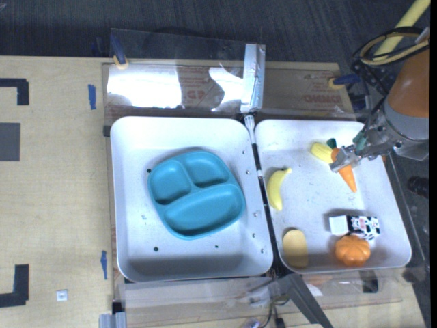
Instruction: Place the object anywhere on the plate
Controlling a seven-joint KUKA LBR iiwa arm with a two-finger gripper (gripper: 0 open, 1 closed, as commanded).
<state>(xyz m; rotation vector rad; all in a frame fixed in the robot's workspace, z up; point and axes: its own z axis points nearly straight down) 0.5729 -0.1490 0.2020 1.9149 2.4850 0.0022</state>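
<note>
The gripper (348, 157) sits at the toy carrot (348, 176) in the right bin (399, 251); whether it grips cannot be told. Light, rigid, tapered: likely best pinched near its thick top, then carried to the blue plate (196, 193).

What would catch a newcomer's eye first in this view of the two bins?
The bright blue divided plate lies in the middle of the left bin. In the right bin, small toy foods are scattered: a banana, an orange pumpkin and a carrot right by the pincer at the bin's far right.
</note>
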